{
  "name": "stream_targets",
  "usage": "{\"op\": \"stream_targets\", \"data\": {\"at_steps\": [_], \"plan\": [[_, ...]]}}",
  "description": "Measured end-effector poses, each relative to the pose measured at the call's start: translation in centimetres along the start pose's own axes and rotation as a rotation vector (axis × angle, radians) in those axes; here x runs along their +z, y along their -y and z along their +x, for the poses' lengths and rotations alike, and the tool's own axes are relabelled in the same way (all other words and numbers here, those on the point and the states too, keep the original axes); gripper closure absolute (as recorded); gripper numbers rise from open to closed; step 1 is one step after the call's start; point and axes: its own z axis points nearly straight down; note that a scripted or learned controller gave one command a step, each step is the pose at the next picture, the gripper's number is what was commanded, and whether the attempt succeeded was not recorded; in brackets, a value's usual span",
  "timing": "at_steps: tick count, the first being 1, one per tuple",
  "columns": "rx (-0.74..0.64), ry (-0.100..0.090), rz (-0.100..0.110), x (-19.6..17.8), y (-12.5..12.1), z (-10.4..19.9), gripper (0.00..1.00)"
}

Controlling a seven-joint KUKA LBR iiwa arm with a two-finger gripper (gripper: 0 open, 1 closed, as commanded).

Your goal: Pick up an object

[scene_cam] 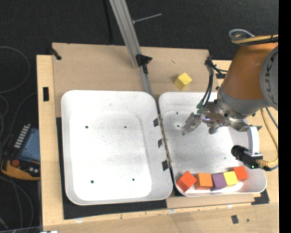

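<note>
End effector (200,124) hangs released over the right bin (182,103), above the coloured blocks (213,179)

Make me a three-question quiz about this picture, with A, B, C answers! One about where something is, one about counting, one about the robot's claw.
1. Where is the lone yellow cube?
A. In the left bin
B. On the bench, outside both bins
C. In the gripper

2. How many blocks lie in a row along the right bin's near edge?
A. Two
B. Five
C. Eight

3. What is the gripper doing?
A. Hanging over the right bin, holding nothing
C. Gripping the purple block
B. Resting in the left bin

Answers:
1 B: it sits on the bare board behind the right bin.
2 B: orange-red, orange, purple, yellow, orange-red.
3 A: nothing shows between its fingers.
</note>
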Motion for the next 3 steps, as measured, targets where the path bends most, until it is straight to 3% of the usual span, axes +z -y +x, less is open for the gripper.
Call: {"op": "stream_targets", "data": {"at_steps": [1,2,3], "plan": [[0.005,-0.002,0.005,3.8,4.9,2.3,0.00],[-0.003,-0.002,-0.001,3.6,4.1,6.7,0.00],[-0.001,-0.001,-0.001,3.6,3.3,8.3,0.00]]}}
